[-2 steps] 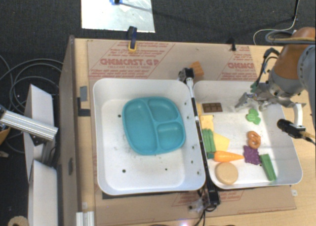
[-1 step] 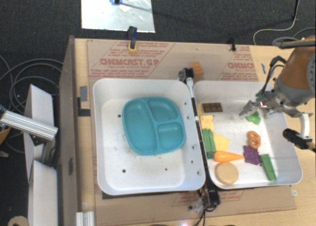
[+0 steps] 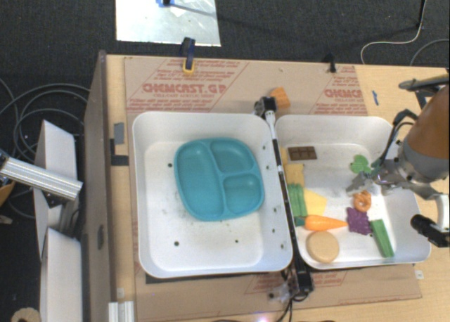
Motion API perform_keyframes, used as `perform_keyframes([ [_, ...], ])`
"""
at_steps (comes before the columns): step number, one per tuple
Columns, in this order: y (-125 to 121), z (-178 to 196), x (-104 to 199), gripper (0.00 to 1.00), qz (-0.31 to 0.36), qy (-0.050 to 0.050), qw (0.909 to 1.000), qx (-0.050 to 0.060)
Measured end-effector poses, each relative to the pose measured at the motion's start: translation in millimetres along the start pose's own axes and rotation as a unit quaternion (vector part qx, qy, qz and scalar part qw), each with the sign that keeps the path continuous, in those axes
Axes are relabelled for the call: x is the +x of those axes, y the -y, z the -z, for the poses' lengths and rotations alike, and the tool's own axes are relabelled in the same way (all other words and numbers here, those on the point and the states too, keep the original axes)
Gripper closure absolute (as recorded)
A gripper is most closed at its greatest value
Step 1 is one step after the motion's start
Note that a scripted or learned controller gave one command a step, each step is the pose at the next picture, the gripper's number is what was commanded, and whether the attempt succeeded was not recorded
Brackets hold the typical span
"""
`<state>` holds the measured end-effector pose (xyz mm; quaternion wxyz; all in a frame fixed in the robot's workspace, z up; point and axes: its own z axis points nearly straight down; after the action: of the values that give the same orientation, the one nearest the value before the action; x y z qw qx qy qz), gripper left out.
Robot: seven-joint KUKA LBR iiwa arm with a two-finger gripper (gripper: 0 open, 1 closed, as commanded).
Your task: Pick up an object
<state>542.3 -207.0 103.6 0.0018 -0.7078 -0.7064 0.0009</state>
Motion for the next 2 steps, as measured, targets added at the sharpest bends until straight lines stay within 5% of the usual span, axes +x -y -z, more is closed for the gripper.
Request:
perform_keyframes([
  [2, 56.6, -19.6, -0.5, 0.0, 0.001, 0.001, 1.0, -0.002],
])
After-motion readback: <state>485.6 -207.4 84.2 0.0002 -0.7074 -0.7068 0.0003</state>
